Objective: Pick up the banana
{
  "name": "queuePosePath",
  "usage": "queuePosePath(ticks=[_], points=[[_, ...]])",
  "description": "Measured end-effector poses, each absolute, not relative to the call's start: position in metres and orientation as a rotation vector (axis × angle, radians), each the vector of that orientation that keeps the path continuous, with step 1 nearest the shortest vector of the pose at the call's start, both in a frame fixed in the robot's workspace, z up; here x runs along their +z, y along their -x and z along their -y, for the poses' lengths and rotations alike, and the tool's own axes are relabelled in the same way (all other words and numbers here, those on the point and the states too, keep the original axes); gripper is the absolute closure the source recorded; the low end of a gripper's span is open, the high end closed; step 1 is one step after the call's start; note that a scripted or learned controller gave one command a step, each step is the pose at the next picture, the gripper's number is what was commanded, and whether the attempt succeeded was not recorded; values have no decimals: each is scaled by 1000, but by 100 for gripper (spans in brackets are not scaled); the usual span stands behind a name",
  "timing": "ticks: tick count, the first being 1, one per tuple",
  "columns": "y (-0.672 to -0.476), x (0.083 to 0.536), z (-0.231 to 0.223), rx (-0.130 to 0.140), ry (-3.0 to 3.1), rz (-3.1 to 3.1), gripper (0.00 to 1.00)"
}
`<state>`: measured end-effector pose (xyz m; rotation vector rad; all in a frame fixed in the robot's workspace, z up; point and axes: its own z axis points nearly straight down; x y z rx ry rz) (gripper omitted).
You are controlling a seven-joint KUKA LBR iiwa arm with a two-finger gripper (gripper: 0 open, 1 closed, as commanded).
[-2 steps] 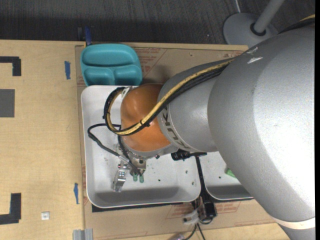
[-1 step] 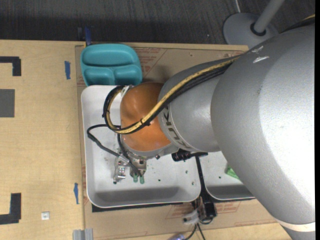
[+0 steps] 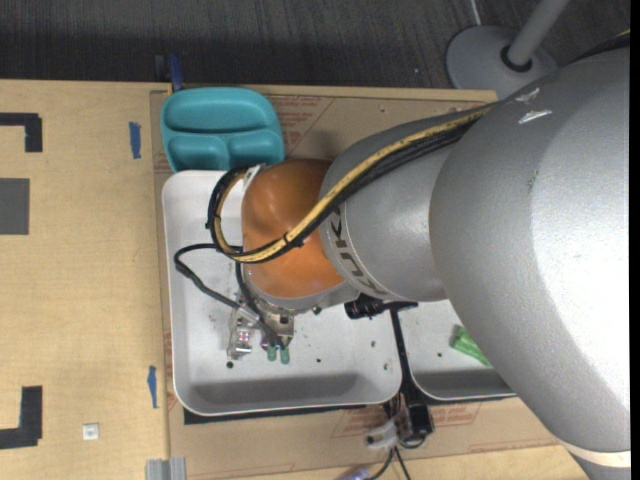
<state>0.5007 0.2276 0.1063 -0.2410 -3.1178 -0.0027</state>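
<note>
My gripper (image 3: 258,340) hangs low over the left white bin (image 3: 190,298), near the middle of its floor. The orange band (image 3: 285,233) of the wrist sits right above it, and black cables loop off to the left. The broad grey arm (image 3: 500,218) comes in from the right. It covers the back of the left bin and most of the right bin (image 3: 450,383).
A teal moulded tray (image 3: 222,130) lies just behind the left bin. A small green object (image 3: 468,346) lies in the right bin at the arm's edge. Dark specks dot the left bin's floor. Tan bench board spreads to the left.
</note>
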Motion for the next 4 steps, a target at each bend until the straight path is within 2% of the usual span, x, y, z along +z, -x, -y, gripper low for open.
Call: queuePosePath(ticks=[1, 2, 3, 4], points=[[-501, 116, -228, -7, 244, 3121, 100], [-481, 87, -225, -4, -341, 3129, 100], [-482, 98, -226, -9, -338, 3133, 100], [-540, 90, -227, -8, -105, 3145, 100]])
